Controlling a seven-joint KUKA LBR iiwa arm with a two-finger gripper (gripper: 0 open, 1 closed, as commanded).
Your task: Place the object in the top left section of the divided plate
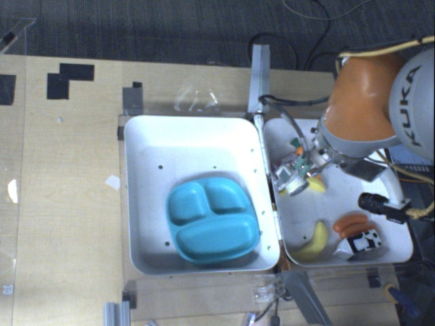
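A yellow plastic banana (313, 238) is lying against the right white bin's (297, 257) near rim. The blue divided plate (212, 218) is sitting in the left bin (143, 182), room around it. Further back, the gripper (297, 181) is hovering beside the shared wall over something yellow, its grip impossible to tell.

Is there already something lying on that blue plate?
No, the blue plate in the left bin has nothing in its three sections; the banana lies in the right bin.
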